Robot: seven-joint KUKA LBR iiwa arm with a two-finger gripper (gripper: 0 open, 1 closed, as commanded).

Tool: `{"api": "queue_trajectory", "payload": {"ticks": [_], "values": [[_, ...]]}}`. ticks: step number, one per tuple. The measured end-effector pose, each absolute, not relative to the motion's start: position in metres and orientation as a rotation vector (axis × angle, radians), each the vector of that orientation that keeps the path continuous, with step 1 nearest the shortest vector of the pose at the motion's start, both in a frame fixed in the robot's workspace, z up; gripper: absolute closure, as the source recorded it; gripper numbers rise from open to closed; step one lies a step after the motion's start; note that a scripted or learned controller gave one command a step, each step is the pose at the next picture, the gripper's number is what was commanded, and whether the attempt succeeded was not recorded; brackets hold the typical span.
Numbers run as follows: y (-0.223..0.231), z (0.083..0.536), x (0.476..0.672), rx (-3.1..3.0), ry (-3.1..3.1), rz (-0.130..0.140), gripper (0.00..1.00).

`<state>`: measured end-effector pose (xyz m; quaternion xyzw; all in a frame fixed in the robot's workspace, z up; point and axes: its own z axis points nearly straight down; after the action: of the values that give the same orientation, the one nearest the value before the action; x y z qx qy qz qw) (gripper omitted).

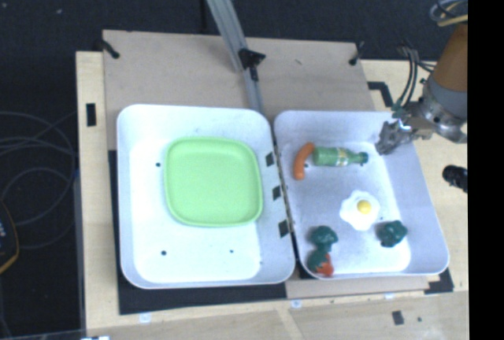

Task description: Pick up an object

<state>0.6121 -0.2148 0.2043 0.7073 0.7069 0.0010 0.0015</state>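
Bottle (339, 157) lying in right bin (409, 197), hand (389, 138) just beside its cap (finger spread unreadable), holding nothing visible.

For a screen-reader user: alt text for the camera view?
The arm's tool hangs over the right bin's far right edge, beside a green bottle and an orange sausage. Nearer lie a fried egg and two broccoli pieces. The left bin holds a green plate.
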Motion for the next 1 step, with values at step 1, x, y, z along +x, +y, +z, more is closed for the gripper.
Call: {"api": "queue_trajectory", "payload": {"ticks": [1], "values": [[-0.1706, 0.2034, 0.6094, 2.218, 2.224, 0.001, 1.0]]}}
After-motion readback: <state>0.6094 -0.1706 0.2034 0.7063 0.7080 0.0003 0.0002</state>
